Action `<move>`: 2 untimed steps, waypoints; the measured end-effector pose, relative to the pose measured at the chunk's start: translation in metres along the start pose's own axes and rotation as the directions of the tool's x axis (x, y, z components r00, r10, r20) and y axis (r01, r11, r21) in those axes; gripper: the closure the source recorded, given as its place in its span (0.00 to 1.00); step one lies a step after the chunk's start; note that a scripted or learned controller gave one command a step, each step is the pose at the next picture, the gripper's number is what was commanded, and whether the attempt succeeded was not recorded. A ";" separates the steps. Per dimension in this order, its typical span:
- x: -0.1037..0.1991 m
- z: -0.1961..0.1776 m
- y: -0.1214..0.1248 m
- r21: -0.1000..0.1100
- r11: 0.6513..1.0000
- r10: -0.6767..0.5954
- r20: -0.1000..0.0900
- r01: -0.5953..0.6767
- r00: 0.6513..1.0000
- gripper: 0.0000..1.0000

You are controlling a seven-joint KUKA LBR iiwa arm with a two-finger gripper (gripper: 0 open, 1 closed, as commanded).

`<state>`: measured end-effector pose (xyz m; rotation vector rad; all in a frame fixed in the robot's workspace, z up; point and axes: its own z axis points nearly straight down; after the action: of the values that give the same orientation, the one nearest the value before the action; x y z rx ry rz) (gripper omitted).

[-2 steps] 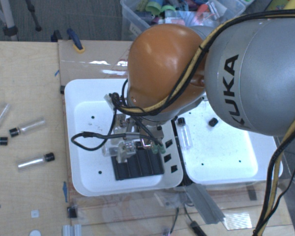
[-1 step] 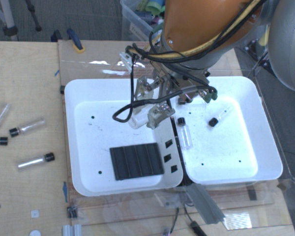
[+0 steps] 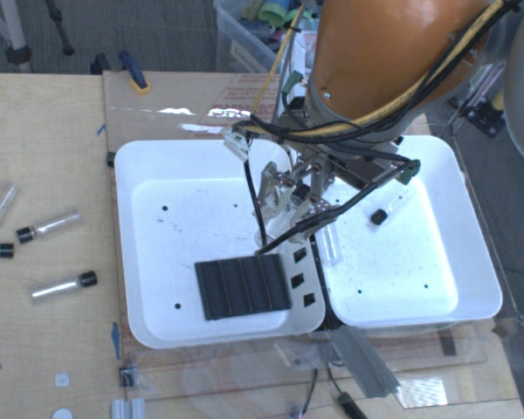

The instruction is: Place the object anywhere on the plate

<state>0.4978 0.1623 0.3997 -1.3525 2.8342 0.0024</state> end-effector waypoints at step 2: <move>-0.007 0.145 -0.049 0.001 0.999 -0.050 0.001 0.050 0.999 1.00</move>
<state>0.5403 0.1374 0.2551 -1.4224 2.7983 0.0021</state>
